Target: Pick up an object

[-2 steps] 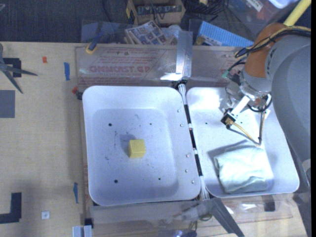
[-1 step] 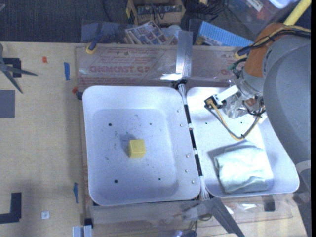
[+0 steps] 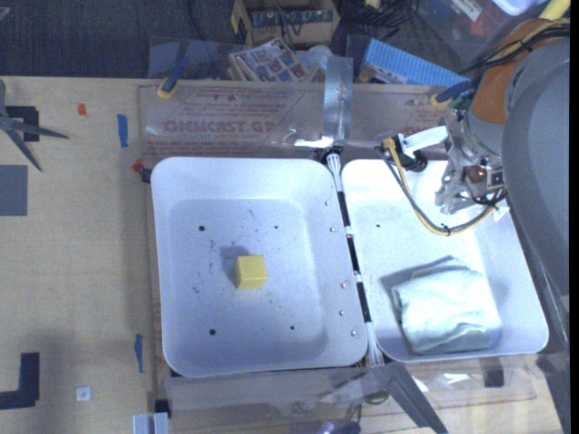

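While hanging over the far part of the right bin (image 3: 534, 328), gripper (image 3: 459, 191) sits clear of both items, nothing seen betw. its tips; can't tell if spread or closed, too small and cluttered w/ cables. Yellow-black cable (image 3: 418, 208) loops from wrist down over that bin's floor. Left bin (image 3: 172, 188): holds one yellow block (image 3: 251, 272), approx. centre of floor, lying flat, apart from all walls. Right bin: holds crumpled white cloth (image 3: 447, 310) in near part, close to front rim. Bins side by side, touching along middle edge. Wood bench (image 3: 72, 269) underneath.
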Motion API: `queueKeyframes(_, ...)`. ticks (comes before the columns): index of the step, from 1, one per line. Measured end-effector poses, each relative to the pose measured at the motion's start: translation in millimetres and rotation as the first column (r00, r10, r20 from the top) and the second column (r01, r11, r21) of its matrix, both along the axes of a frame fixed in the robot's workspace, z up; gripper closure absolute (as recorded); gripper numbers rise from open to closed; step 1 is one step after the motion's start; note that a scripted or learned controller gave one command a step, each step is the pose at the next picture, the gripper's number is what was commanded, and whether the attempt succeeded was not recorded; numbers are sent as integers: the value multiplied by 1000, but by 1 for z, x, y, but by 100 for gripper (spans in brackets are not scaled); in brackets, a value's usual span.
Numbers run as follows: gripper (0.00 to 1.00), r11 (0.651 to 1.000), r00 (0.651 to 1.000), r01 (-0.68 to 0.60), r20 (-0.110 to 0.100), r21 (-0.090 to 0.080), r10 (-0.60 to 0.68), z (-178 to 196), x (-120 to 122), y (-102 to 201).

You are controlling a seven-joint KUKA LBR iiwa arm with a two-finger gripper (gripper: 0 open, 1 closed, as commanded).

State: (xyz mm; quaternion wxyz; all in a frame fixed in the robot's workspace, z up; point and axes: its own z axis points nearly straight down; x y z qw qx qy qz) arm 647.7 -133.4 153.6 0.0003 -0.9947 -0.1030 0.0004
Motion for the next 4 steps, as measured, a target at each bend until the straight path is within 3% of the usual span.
queueKeyframes(1, 100, 1000, 1000, 4, 1, 2, -4, -55, -16, -89)
queueKeyframes(2, 100, 1000, 1000, 2, 7, 3, -2, -65, -74, 17)
queueKeyframes(3, 100, 1000, 1000, -24, 1, 0, 24, 31, -86, 129)
queueKeyframes(4, 100, 1000, 1000, 9, -3, 1, -9, 31, -108, 52)
